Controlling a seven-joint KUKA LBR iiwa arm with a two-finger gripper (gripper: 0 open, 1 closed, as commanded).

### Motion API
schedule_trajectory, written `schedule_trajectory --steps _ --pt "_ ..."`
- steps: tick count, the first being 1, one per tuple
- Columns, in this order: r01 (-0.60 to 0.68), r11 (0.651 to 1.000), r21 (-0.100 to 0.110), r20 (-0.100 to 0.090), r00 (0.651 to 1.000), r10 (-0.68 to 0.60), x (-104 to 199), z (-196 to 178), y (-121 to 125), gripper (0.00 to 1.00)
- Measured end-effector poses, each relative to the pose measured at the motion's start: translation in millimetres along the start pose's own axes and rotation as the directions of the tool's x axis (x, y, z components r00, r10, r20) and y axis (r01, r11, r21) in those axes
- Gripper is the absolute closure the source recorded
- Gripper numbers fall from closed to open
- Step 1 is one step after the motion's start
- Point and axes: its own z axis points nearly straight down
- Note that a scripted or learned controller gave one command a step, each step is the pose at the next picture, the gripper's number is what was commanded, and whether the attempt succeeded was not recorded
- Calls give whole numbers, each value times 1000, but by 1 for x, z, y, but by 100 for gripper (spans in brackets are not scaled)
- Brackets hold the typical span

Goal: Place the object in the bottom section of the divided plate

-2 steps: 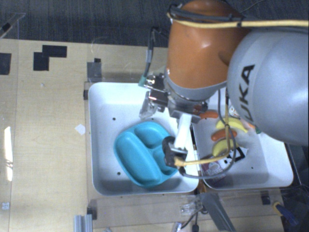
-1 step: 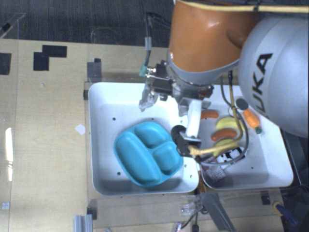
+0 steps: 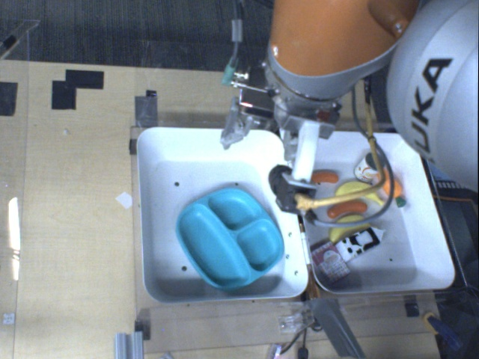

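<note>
The wood bench (image 3: 67,223) holds two white bins. In the left bin (image 3: 153,200), the blue divided plate (image 3: 228,234) lies flat, ready for filling. The gripper (image 3: 236,129) hangs over that bin's far edge; I cannot tell if it grips anything. The toy foods (image 3: 348,209), maybe including the object, sit in the right bin (image 3: 426,253).

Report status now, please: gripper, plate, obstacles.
Gripper above far edge of left bin. Blue divided plate in left bin. Sausage in right bin.

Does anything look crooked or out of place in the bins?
The blue plate lies turned at a slant to the left bin's walls. The toy food in the right bin is jumbled together, nothing spilled.
</note>
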Motion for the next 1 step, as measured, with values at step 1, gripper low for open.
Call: schedule_trajectory --steps 1 --pt "65 998 3 2 998 -65 28 55 -27 0"
